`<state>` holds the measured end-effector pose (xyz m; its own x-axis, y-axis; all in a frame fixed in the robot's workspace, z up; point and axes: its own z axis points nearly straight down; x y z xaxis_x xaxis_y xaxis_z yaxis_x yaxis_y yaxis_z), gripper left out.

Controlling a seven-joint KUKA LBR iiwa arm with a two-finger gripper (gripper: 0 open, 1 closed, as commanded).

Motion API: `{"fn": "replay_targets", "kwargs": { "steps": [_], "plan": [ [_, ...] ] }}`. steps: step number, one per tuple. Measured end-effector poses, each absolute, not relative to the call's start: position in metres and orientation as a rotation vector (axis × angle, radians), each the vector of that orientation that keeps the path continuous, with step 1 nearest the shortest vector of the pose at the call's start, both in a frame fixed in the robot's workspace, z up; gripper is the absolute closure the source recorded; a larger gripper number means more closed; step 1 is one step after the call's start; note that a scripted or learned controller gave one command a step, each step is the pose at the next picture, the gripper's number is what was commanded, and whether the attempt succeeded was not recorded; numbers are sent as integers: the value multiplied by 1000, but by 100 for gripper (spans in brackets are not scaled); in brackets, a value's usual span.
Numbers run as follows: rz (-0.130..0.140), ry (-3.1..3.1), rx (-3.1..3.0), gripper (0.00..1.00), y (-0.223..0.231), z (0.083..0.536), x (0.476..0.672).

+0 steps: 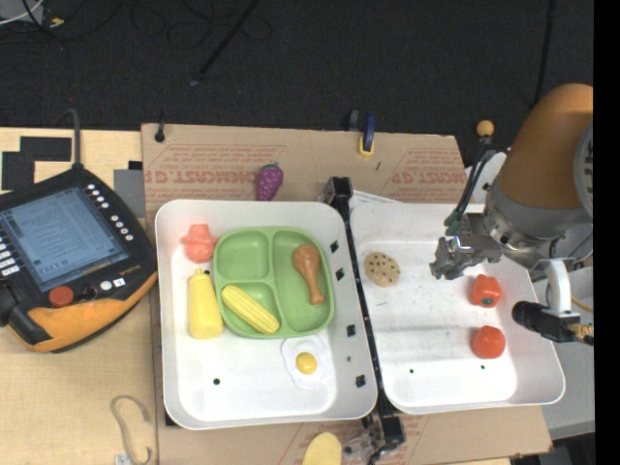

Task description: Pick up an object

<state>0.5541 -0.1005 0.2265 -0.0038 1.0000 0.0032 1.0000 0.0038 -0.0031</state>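
Fried egg point(306, 362) lies frontmost; gripper point(448, 260) (jaw state unclear) hovers beside 2 tomatoes point(484, 290).

Both bins point(441, 395) are white. In the left one a light green tray point(274, 281) carries a yellow corn cob point(250, 309) and a brown drumstick point(310, 271); beside it sit a yellow bottle point(203, 305), a pink toy point(198, 243), and a white egg point(307, 363) with a yellow yolk. The right bin has a tan cookie point(382, 268) speckled dark, and two red-orange tomatoes point(484, 291). The arm point(547, 163) is orange and grey, the hand point(451, 258) dark grey. A purple grape bunch point(268, 181) lies on brown cardboard point(223, 168).
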Motion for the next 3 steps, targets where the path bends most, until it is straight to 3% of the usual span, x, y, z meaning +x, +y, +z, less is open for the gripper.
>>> {"fn": "replay_targets", "kwargs": {
  "steps": [2,3],
  "plan": [
    [4,-2220,-2215,100,-10,222,513],
    [0,-2224,-2216,100,37,235,509]
  ]
}}
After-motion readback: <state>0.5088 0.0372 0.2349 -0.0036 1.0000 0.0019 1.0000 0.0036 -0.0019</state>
